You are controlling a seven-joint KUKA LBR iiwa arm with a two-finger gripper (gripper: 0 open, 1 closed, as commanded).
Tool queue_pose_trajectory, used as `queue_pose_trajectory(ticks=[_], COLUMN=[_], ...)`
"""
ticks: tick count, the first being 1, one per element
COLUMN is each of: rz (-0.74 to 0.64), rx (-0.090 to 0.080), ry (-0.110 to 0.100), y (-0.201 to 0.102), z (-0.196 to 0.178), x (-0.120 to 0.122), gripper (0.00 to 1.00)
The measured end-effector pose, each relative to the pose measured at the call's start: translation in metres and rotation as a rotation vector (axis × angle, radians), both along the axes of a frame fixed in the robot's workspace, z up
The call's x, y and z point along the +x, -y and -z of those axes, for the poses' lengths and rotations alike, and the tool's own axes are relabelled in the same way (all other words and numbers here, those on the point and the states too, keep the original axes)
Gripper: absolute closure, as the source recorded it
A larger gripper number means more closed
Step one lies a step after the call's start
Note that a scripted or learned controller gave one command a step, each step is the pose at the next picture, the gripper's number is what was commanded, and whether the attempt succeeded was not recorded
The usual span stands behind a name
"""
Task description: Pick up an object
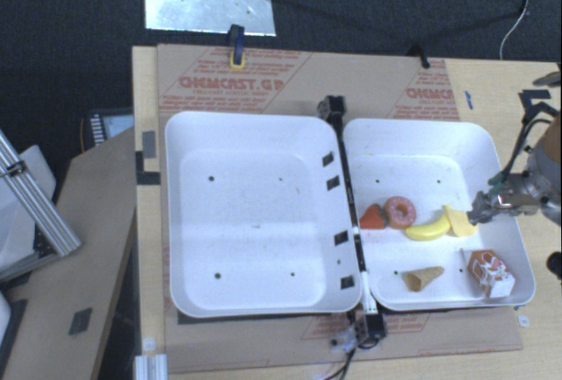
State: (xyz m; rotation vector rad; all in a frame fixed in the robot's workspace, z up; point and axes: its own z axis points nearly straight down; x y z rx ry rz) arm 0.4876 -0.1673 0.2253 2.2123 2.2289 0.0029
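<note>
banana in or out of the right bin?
In. The banana lies flat on the floor of the right bin, between the pink donut and a yellow piece.

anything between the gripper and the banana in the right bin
Yes. A pale yellow wedge lies right at the gripper, touching the banana on its right end, so it sits between the two. The donut and strawberry lie on the banana's far side.

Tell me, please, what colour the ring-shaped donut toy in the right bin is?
Pink, around a lighter centre: the donut, seen best in the camera view.
</note>
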Motion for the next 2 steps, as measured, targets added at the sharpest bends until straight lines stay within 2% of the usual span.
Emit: queue_pose_trajectory(ticks=[1, 2], rz=[0.004, 0.008], rx=[-0.001, -0.001], ry=[0.000, -0.007], y=[0.002, 0.041], z=[0.000, 0.093], x=[0.000, 0.019], gripper=[0.00, 0.00])
